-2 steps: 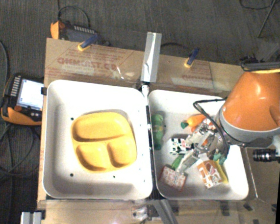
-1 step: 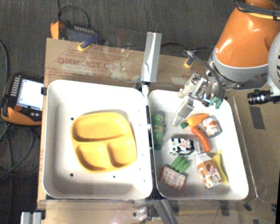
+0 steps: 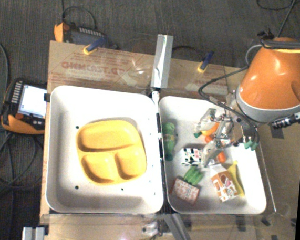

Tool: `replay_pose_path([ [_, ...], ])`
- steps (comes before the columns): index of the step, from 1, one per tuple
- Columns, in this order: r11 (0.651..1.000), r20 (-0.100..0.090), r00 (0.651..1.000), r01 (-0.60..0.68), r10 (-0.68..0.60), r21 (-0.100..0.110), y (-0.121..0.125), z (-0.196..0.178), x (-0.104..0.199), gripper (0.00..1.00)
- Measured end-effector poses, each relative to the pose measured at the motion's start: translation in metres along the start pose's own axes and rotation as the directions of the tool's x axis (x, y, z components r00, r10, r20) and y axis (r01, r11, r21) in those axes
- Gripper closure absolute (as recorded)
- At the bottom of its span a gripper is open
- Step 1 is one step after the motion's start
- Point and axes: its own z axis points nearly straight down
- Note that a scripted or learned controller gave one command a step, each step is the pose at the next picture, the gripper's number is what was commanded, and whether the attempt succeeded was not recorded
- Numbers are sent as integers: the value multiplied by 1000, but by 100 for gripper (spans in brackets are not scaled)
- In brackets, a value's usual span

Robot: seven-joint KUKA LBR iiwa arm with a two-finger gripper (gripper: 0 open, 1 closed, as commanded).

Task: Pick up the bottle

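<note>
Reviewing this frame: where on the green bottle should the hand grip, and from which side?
Probably the green bottle mid-body, from above, fingers across its narrow width. It lies along the right bin's left wall, so one finger gets little room on the wall side; the hand is well to its right.

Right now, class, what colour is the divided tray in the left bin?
Yellow: the divided tray shows clearly in the camera view.

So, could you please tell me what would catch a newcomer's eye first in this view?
Probably the bright yellow plastic tray with three compartments, lying alone in the left white bin. Next, the arm's big orange band at upper right, with the metal two-finger gripper hanging over the right white bin. There small things lie scattered, among them a green bottle against the bin's left wall.
</note>
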Motion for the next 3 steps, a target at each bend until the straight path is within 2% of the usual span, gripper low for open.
replay_pose_path([
  [1,1000,0,1000,12,-12,-3,35,71,-57,0],
  [2,959,5,959,284,-284,-1,-2,-31,-115,0],
  [3,901,1,901,433,-433,-1,-40,7,-57,0],
])
